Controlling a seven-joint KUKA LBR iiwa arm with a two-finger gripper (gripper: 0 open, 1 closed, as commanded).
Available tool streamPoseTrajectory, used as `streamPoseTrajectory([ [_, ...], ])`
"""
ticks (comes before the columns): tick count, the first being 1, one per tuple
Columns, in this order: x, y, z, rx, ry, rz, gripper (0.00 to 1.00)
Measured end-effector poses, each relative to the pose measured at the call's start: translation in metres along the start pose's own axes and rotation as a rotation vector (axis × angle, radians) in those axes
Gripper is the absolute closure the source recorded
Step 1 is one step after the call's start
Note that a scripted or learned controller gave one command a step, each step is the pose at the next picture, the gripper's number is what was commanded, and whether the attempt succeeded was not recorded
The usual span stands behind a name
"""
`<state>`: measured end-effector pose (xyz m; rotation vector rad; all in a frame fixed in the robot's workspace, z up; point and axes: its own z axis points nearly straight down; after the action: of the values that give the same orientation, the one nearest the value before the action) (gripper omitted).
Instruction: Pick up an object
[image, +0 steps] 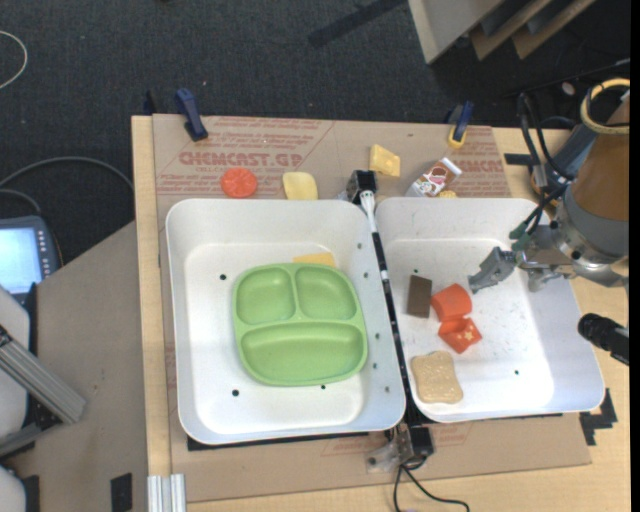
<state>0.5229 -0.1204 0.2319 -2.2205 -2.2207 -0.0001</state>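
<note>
The right bin (530, 385) holds a brown block (419, 296), an orange-red cube (451, 301), a red chunk (461, 334) just below it, and a tan bread slice (437, 376) near the front wall. My gripper (510, 275) hangs over the right bin's middle, right of the orange-red cube and apart from it. It is open, with nothing between its fingers. Its left fingertip (483, 278) points down toward the cube.
The left bin (200, 300) holds a green divided plate (298, 325) with a yellow piece (314, 260) behind it. On the cardboard behind the bins lie a red disc (239, 183), two yellow pieces (299, 186) (384, 160) and a small packet (434, 179). Blue clamps (190, 113) (459, 122) stand at the back edge.
</note>
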Motion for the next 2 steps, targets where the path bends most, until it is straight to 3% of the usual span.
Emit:
streamPoseTrajectory([
  [1, 0.03, 0.033, 0.096, 0.009, 0.003, -0.003, 0.0],
  [2, 0.021, 0.041, 0.148, 0.002, 0.004, 0.002, 0.0],
])
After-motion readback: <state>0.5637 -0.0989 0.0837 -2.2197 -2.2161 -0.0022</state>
